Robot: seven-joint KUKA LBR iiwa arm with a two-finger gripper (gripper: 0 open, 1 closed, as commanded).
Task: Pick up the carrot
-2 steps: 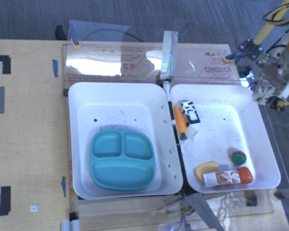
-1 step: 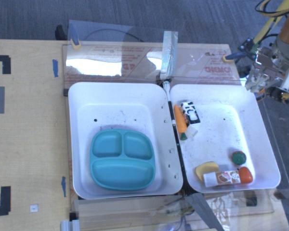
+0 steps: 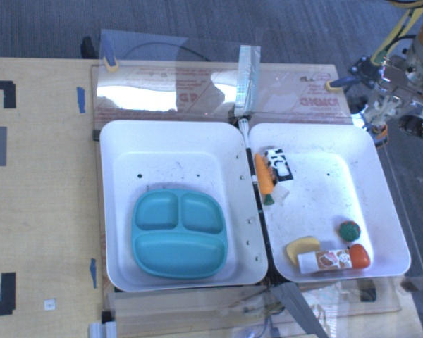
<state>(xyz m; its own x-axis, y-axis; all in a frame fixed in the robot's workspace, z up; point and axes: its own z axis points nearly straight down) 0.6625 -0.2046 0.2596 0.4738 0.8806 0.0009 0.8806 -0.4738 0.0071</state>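
Note:
The carrot [image 3: 264, 175] is orange with a green stub at its near end. It lies lengthwise against the left wall of the right bin [image 3: 381, 189], close to the divider between the two bins. My gripper [image 3: 378, 118] hangs at the far right corner of that bin, above its rim and well away from the carrot to the right and back. Nothing shows in its grasp.
A black-and-white card [image 3: 277, 165] lies right beside the carrot. At the right bin's near side sit a yellow piece [image 3: 302, 246], a white packet [image 3: 326, 260], an orange-red piece [image 3: 360, 256] and a green ball [image 3: 350, 230]. The left bin [image 3: 120, 153] holds a teal divided plate [image 3: 178, 232].

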